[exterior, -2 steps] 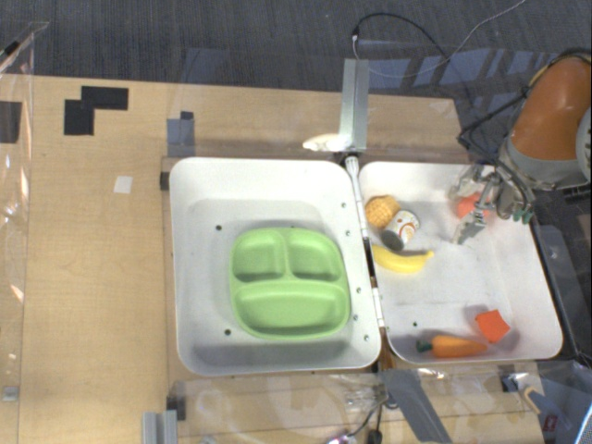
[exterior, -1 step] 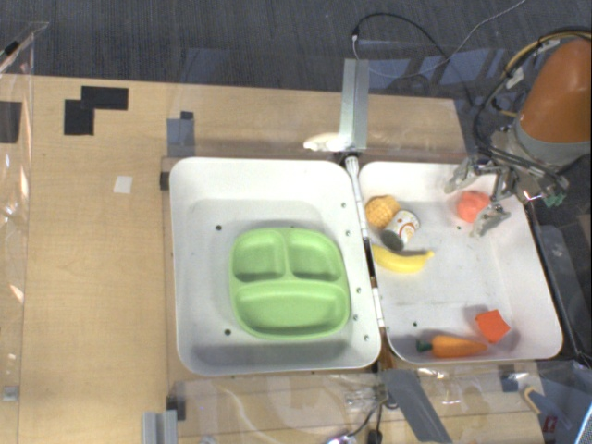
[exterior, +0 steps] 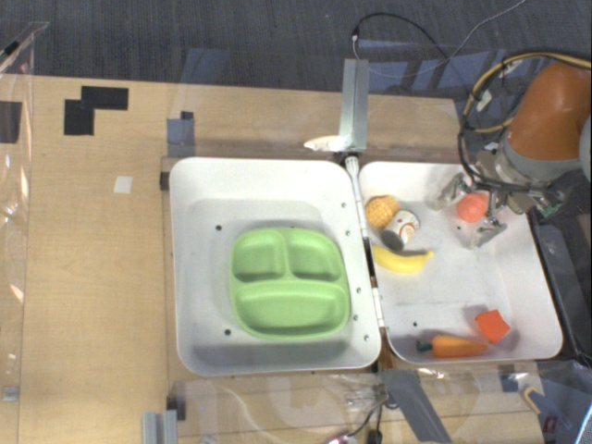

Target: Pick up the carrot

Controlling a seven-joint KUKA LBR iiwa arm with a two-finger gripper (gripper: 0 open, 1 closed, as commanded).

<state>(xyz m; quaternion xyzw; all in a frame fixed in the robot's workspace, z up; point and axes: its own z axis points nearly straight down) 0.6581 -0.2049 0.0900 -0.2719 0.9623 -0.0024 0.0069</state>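
The carrot (exterior: 453, 346), orange with a dark green stub at its left end, lies flat along the front wall of the right bin (exterior: 541, 289). My gripper (exterior: 471, 211) hangs over the back of that bin, far from the carrot. Its fingers (exterior: 488, 232) stand apart, open, on either side of a round red object (exterior: 472, 208). A gap shows between each finger and this object.
An orange-red cube (exterior: 493, 325) sits just right of the carrot. A banana (exterior: 402, 260), a small dark-and-white object (exterior: 401, 226) and a bumpy orange ball (exterior: 381, 210) lie near the bin's left wall. The left bin (exterior: 199, 202) holds a green divided plate (exterior: 289, 280).
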